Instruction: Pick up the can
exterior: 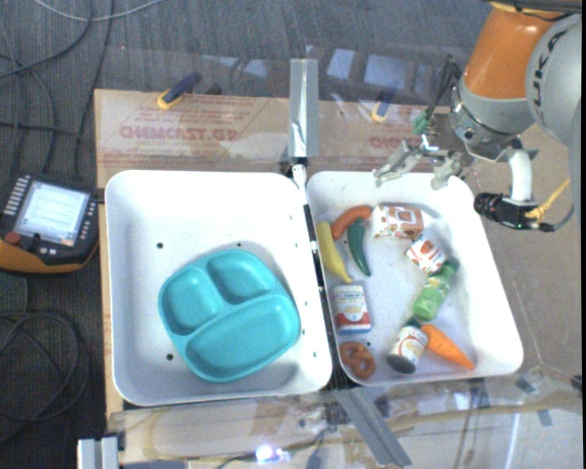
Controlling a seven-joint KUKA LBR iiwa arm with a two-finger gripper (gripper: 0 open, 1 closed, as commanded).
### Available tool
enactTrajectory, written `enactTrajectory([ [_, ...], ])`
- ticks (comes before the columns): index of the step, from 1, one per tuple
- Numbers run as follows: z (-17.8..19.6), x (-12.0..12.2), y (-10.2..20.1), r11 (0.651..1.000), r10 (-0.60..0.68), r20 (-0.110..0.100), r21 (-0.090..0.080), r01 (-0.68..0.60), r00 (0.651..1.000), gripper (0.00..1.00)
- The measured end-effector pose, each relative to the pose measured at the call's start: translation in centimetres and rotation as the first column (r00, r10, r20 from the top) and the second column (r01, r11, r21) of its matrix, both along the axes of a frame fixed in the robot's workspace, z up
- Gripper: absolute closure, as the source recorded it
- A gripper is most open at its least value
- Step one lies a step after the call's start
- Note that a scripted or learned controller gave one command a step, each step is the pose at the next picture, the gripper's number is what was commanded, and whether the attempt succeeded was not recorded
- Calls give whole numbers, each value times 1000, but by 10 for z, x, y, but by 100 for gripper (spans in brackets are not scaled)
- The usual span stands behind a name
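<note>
**Hovering pincer above the right bin's far rim**

Hanging over the far edge of the right bin (488, 262), the pincer (418, 165) has its two fingers spread wide apart, with nothing between them. One fingertip (383, 175) reaches toward the bin's far left corner, the other sits nearer the arm's wrist. Above it rises the grey arm with its orange band (508, 42), coming in from the right.

Just below the pincer, inside the right bin, lie a small carton (397, 222) and an orange pepper (350, 219). Beside them are a green pepper (358, 250) and a yellow banana (330, 252) along the left wall. A second printed pack (426, 253) lies near a green bottle (431, 297).

The can (351, 310) stands upright near the bin's left wall, well apart from the pincer. A second, smaller can (406, 349) lies tilted at the near side, touching a carrot (447, 347). A brown pastry (358, 359) sits by the near corner.

The left bin (137, 213) holds a teal divided plate (230, 311). A handheld controller (41, 223) rests left of the tabletop (195, 130).
</note>
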State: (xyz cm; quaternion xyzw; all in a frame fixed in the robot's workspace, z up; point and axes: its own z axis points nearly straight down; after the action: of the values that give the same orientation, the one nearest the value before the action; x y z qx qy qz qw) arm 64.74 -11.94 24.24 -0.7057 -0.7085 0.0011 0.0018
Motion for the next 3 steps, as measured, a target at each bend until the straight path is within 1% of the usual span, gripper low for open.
enactTrajectory([
  [1, -103, -38, -18, 1000, 25, 2, -1, -25, 1000, 0],
  [2, -153, -52, -77, 999, 54, 15, -8, -54, 998, 0],
  [3, -89, -76, -6, 999, -48, 9, -2, 48, 999, 0],
])
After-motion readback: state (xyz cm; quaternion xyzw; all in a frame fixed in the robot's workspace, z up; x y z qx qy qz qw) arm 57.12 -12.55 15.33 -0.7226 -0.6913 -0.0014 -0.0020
